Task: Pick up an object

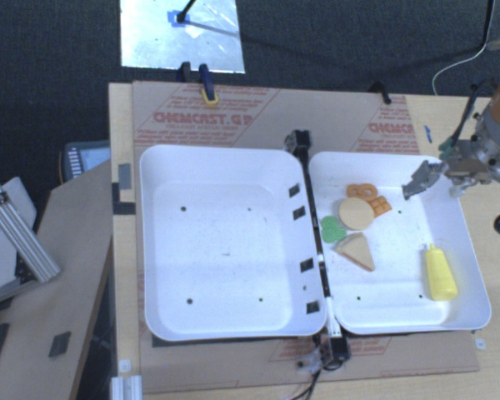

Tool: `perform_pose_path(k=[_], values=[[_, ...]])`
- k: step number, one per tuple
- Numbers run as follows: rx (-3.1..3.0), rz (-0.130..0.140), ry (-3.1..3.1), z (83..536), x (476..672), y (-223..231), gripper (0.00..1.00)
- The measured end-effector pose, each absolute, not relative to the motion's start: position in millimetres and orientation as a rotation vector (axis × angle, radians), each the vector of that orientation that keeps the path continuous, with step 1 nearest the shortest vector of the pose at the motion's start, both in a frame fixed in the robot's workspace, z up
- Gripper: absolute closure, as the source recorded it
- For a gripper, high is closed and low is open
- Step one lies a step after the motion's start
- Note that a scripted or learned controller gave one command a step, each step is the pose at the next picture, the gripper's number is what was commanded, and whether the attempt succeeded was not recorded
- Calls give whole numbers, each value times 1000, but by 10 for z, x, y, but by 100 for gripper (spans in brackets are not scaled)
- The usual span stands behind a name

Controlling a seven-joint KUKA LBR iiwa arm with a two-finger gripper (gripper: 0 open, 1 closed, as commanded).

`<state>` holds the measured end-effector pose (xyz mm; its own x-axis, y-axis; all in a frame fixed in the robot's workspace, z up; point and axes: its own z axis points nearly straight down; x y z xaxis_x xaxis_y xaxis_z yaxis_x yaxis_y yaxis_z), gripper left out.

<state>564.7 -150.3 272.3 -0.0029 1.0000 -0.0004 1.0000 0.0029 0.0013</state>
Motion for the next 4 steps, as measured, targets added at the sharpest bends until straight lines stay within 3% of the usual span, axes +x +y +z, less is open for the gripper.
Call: perform_pose_path(k=[1,2,3,4], values=[[2212,4,2225,2834,5656,-1502,100],[2199,21,2227,4078,5529,-657,100],[2224,5,2208,4440,4839,-1409,100],[2202,15,2226,5320,4872,-773,100]])
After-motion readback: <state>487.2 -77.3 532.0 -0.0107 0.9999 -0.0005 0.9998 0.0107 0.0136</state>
